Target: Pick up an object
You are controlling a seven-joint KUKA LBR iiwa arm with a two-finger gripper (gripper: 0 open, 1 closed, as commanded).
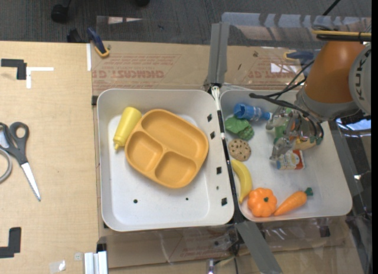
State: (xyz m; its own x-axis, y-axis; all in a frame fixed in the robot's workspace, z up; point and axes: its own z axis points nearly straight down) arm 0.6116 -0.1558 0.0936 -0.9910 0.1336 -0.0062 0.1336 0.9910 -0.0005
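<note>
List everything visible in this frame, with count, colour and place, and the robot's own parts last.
bins: 2, white, side by side on the bench
tray: 1, orange, three compartments, left bin
bottle: 1, yellow, left bin, against the tray's left edge
blue item: 1, right bin, far left
green item: 1, right bin, below the blue item
cookie: 1, brown, right bin
banana: 1, yellow, right bin, left wall
pumpkin: 1, orange, right bin, near edge
carrot: 1, orange, right of the pumpkin
scissors: 1, grey, bench at left
arm: 1, grey and orange, from the right
gripper: 1, low over the right bin
</note>
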